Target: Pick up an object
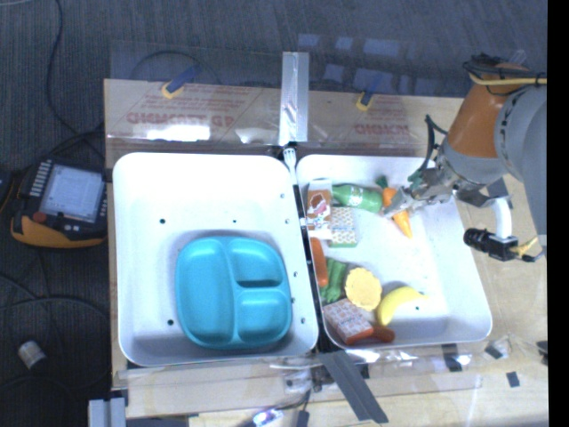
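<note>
Two shallow white bins are set side by side on the bench: the left bin (142, 229) and the right bin (449, 278). Much of the left bin's floor is taken up by a blue divided tray (233, 292), which lies toward the near edge. The grey arm (498, 136), with its orange band, is seen reaching in over the right bin's far right corner, and the gripper (425, 188) is held low there, just beside an orange carrot (403, 221); whether it is released or clenched cannot be told. The remaining objects are crowded along the right bin's left side. A green bottle (358, 197) is laid near the far wall, with a small printed carton (318, 203) at its left end. A yellow banana (397, 302) is found near the front, touching a yellow ridged round piece (362, 287). A red and grey packet (348, 321) is placed in the front left corner.
</note>
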You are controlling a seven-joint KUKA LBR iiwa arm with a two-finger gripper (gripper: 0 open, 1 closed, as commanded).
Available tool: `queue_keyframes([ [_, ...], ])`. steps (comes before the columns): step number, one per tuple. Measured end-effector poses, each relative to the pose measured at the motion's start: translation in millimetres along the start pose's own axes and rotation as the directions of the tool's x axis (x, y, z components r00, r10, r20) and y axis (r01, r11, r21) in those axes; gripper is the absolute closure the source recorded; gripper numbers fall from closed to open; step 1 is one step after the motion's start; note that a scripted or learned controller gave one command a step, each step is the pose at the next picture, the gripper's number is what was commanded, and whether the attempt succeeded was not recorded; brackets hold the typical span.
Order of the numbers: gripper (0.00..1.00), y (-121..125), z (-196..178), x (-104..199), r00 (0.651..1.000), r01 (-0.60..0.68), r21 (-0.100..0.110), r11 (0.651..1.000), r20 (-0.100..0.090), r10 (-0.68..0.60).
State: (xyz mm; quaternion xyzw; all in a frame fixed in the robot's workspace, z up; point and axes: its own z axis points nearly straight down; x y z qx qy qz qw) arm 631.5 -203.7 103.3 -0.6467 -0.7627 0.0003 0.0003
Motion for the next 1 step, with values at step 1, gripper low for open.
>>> queue_keyframes([
  [1, 1.0, 15.7, -99.3, 85.3, 1.0, 0.011, 0.0, 1.0, 0.0, -0.011],
])
